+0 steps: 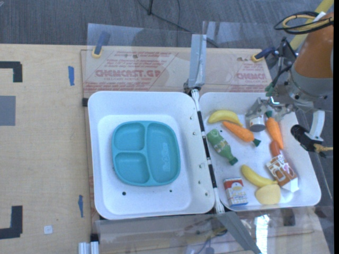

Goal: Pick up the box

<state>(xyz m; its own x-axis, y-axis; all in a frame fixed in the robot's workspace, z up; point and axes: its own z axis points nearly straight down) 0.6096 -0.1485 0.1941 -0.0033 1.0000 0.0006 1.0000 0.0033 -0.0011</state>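
The box [236, 191] is a small red and white carton lying flat at the front of the right bin [312, 192], close to its left wall. My gripper [258, 116] hangs over the back of that bin, above the space between the two carrots, well behind the box and apart from it. The grey arm with its orange band comes in from the upper right.
The right bin also holds a yellow banana [223, 115], an orange carrot [239, 132], a second carrot [274, 134], a green bottle [222, 146], another banana [255, 175], a lemon [268, 194] and an orange snack packet [281, 171]. A blue divided plate [146, 153] lies in the left bin [100, 142].
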